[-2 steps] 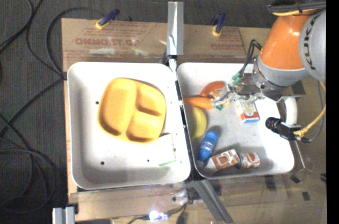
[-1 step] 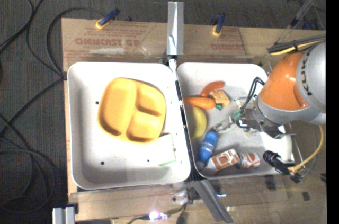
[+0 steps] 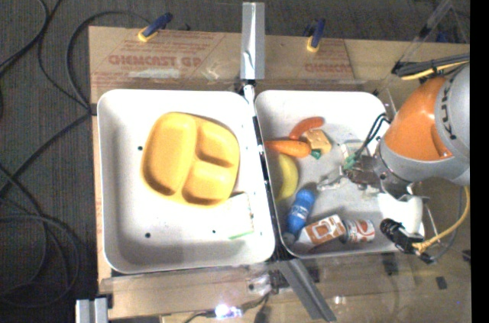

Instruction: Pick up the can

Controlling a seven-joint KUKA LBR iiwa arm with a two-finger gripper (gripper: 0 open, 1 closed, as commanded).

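Arm (image 3: 428, 134): grey, orange-banded, entering from 3 o'clock; gripper (image 3: 348, 170) pointing toward 9 o'clock, angled downward.

Dark carpet-like floor (image 3: 92, 1), loose cables (image 3: 46, 46), cardboard-topped bench (image 3: 183, 58)

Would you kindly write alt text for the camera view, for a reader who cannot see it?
A can lies on its side at the right bin's near edge, beside a blue bottle, banana and carrot. The gripper hovers above it. The left bin holds a yellow divided tray.
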